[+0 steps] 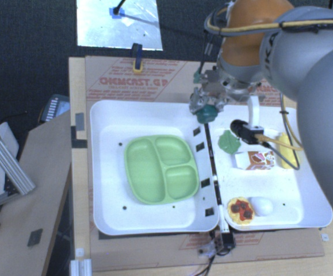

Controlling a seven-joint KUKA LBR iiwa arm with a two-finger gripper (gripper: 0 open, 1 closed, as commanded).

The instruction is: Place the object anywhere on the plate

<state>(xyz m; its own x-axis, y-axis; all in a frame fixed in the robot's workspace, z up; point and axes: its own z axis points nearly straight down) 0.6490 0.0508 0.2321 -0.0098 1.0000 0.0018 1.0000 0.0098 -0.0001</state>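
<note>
The light green plate (160,168), split into three compartments, lies in the left bin (106,125). My gripper (205,109) hangs over the far end of the divider between the two bins, up and to the right of the plate. A small dark green object (207,115) sits between its fingertips, lifted off the bin floor. The gripper is shut on it.
In the right bin (304,203) lie a green leafy piece (229,142), a white card with a red picture (258,160), a yellow item (284,142), a white egg shape (263,206) and a small yellow disc with red topping (241,210). The arm crosses over this bin.
</note>
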